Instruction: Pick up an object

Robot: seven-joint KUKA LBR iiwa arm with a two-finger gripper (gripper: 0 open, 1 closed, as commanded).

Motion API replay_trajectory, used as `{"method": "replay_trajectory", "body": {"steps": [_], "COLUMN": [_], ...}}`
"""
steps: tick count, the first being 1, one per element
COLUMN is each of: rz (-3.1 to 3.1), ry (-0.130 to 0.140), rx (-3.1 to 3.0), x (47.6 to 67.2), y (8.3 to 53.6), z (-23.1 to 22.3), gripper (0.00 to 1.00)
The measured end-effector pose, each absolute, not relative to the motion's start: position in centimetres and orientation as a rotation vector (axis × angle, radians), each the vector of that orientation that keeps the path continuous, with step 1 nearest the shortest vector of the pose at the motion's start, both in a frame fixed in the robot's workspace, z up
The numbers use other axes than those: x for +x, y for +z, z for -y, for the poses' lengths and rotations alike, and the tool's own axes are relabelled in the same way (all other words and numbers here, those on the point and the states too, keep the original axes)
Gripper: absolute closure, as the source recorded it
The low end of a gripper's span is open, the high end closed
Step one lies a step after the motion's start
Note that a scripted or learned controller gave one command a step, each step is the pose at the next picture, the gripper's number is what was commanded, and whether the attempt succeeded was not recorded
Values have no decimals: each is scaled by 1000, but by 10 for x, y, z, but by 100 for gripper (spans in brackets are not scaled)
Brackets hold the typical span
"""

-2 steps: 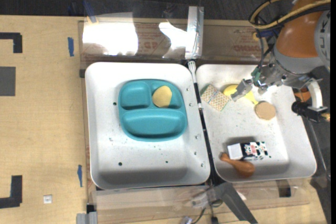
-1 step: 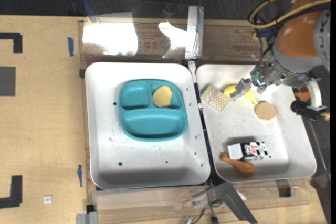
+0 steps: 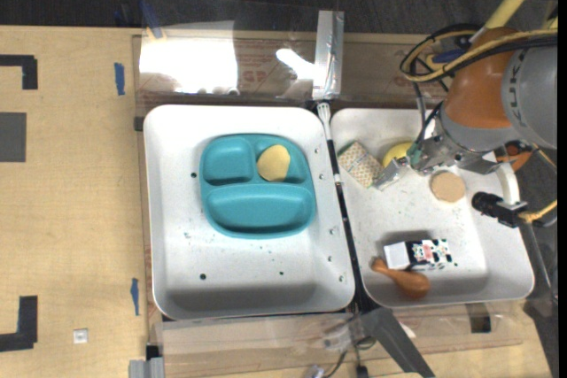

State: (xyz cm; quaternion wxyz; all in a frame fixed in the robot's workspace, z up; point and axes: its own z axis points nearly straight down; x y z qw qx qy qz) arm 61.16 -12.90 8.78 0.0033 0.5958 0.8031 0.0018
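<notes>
My gripper (image 3: 401, 165) is low in the back part of the right bin (image 3: 469, 279), reaching in from the right under the orange-banded wrist. It sits right against a small yellow object (image 3: 396, 154), which it partly covers. A patterned tan block (image 3: 358, 163) lies just left of it. A round tan disc (image 3: 448, 187) lies just to its right. Nearer the front are a black-and-white box (image 3: 419, 254) and an orange-brown drumstick-shaped toy (image 3: 403, 277).
The left bin (image 3: 177, 279) holds a teal divided plate (image 3: 257, 208) with a yellow rounded object (image 3: 273, 162) in its back right compartment. A metal divider (image 3: 329, 57) and clear sheet stand behind the bins. Cables hang beside the arm at right.
</notes>
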Motion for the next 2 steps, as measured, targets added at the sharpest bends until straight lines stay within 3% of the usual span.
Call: {"method": "replay_trajectory", "body": {"steps": [1, 2], "rz": [-2471, -2472], "ry": [-29, -41], "rx": [1982, 1988], "x": [657, 655], "y": [85, 93], "z": [128, 131], "gripper": [0, 100]}}
